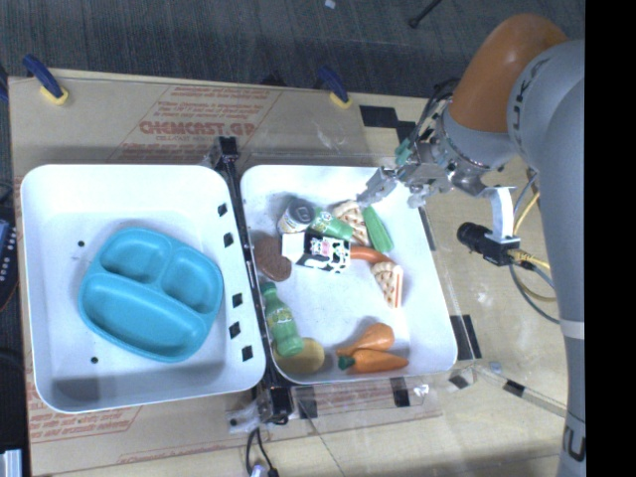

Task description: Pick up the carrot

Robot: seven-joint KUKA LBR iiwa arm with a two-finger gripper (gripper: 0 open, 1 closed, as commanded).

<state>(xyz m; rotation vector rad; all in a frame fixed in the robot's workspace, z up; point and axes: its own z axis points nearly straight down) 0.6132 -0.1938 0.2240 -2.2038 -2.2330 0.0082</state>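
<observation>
The carrot (376, 362) lies well apart from the claw (376, 189).

Two white bins (60, 182) are seen on a tan table (298, 117) printed with red lettering. A bright blue divided tray (149, 291) is held in the left bin. In the right bin, an orange carrot (378, 361) with a green stem end is seen beside a second orange piece (374, 337), a green bottle (280, 324), a green vegetable (378, 229), a brown disc (271, 257) and a black-and-white cow-patterned carton (325, 251). The arm (556, 97) is coloured grey, with an orange band (502, 68).
</observation>
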